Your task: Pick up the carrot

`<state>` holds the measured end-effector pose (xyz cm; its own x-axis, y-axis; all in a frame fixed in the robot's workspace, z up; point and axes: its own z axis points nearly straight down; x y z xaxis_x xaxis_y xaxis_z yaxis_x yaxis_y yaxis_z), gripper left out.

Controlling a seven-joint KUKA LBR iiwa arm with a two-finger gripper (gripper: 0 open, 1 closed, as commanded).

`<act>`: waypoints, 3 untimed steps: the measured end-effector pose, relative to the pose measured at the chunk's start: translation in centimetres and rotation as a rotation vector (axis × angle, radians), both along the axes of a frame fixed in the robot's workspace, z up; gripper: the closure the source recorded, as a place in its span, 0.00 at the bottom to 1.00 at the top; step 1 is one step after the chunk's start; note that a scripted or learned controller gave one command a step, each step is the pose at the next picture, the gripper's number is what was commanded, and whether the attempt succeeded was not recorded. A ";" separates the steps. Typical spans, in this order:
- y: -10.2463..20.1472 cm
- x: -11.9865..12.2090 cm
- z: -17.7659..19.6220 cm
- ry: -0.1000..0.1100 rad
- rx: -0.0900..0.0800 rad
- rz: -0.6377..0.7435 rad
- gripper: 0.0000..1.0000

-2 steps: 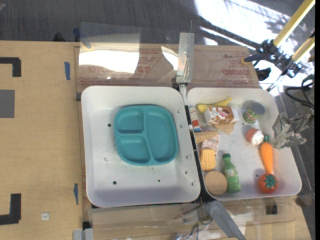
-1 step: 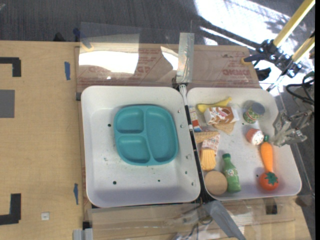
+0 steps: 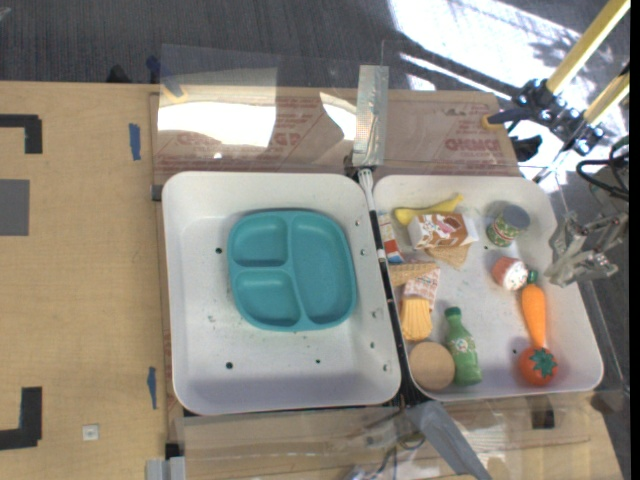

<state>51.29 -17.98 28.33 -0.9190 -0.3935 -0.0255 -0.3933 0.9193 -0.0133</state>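
The carrot (image 3: 536,315) is orange with a small green top. It lies lengthwise near the right wall of the right bin (image 3: 590,353), its green end pointing to the back. My gripper (image 3: 580,255) hangs over that bin's right rim, just right of and behind the carrot's green end, apart from it. Nothing shows in its grasp.
Around the carrot lie a red tomato (image 3: 537,365), a red and white piece (image 3: 509,273), a green can (image 3: 503,231), a green bottle (image 3: 462,345), a corn cob (image 3: 416,318), a round bun (image 3: 432,364), snack packets (image 3: 438,231) and a banana (image 3: 432,208). A teal divided plate (image 3: 293,269) sits in the left bin (image 3: 190,298).
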 end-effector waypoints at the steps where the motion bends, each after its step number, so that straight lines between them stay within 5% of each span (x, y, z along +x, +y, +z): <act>1: 0.0 0.2 1.1 -0.010 0.000 -0.003 1.00; 3: 0.1 0.7 3.5 -0.030 -0.001 -0.007 1.00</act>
